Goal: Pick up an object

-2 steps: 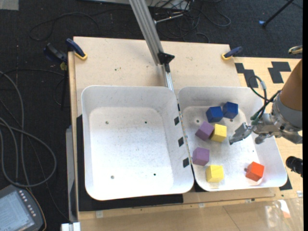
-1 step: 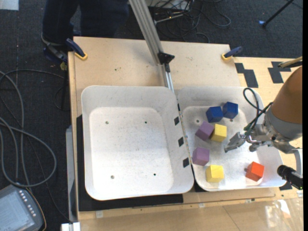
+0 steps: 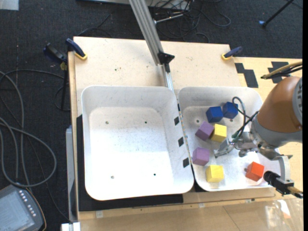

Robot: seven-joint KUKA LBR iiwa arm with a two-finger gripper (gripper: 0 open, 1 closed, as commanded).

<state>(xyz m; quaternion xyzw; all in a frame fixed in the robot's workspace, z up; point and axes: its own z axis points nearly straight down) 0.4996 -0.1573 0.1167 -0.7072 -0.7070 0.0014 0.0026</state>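
The right bin (image 3: 199, 96) holds several small blocks: two blue ones (image 3: 214, 114) (image 3: 230, 110) at the back, a purple one (image 3: 205, 131) beside a yellow one (image 3: 220, 133), another purple one (image 3: 201, 155), a yellow one (image 3: 214, 173) near the front and an orange one (image 3: 254, 171) at the front right. My gripper (image 3: 226, 148) hangs low in the middle of this bin, its metal fingers pointing left, just right of the lower purple block and below the yellow one. Nothing shows between the fingers.
The left bin (image 3: 96, 100) lies beside the right one, sharing a middle wall. A slanted metal pole (image 3: 147, 25) rises from behind the bins. Clamps (image 3: 77, 49) (image 3: 232, 53) sit at the bench's back corners. Cables cover the floor at the left.
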